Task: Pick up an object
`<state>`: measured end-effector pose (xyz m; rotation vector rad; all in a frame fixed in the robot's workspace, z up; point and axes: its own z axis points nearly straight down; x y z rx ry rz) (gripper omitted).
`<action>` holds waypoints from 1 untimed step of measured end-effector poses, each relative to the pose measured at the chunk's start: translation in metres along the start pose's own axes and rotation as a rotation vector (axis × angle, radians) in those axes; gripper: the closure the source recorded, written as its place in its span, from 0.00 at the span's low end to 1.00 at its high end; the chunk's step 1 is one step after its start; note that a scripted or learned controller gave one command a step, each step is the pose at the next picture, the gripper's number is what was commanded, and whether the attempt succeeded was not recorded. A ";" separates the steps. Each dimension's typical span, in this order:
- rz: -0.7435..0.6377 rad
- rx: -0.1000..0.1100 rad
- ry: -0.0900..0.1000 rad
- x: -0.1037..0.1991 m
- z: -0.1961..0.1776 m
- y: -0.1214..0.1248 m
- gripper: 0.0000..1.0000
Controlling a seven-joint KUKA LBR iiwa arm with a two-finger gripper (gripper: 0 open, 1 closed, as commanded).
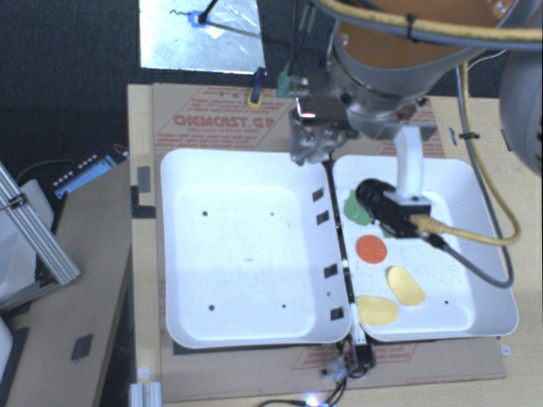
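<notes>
Camera view — red disc [371,249] below end effector [312,153]

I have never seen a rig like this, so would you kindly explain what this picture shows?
One camera, fixed above a bench, looks down at a slant. The grey and orange machine is a robot arm reaching in from the right. Its pincer hangs over the far edge where the left bin and right bin meet. The right bin holds a green piece, an orange disc, a yellow oval and a second yellow oval nearer the front. The job is picking one up; whether the pincer holds anything cannot be made out.
</notes>
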<state>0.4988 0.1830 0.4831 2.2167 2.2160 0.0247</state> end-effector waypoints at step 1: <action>-0.006 0.007 -0.002 0.042 -0.055 0.032 1.00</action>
